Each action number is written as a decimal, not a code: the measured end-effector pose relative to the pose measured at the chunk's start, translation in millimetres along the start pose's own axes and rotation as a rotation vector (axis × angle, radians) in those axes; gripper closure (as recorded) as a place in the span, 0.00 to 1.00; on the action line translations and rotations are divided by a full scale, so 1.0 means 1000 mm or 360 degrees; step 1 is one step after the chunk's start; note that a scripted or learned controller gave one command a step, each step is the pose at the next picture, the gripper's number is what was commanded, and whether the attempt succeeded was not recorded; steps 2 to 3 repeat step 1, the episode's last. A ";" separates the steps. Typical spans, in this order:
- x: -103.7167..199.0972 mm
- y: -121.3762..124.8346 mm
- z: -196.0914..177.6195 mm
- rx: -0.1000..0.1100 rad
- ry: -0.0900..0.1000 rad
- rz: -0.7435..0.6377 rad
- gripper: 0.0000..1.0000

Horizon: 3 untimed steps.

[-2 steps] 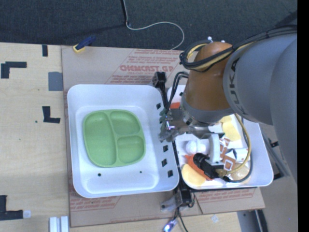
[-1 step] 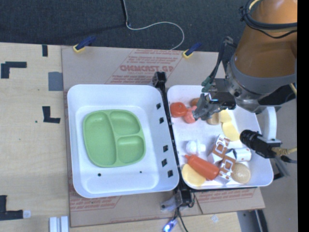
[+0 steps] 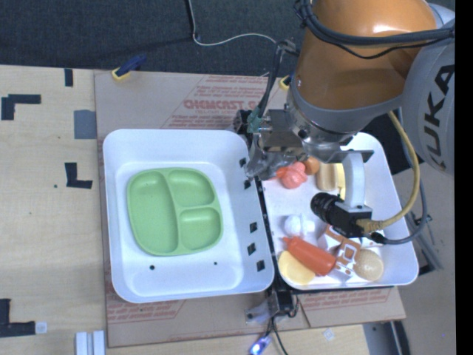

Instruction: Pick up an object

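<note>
With the grey two-finger gripper (image 3: pixel 275 148) low at the right-hand shallow white bin's (image 3: pixel 395 268) ten o'clock corner, its grip state indiscernible, the pick appears unfinished, since the nearest candidate, a small pink rounded toy (image 3: pixel 293 175), lies just beside it.

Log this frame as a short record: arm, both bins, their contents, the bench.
arm: grey KUKA arm with orange band, reaching in over the right bin
gripper: low over the right bin's upper left corner
left bin: holds a green divided plate
right bin: holds a pink toy, a red-orange carrot-like toy, a yellow piece, a tan rounded item
bench: cardboard sheet under the bins
</note>
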<state>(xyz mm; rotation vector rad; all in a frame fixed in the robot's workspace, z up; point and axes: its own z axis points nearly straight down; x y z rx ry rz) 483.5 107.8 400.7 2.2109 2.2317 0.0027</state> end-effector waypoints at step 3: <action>-0.059 0.000 -0.024 0.0000 -0.0003 0.0020 1.00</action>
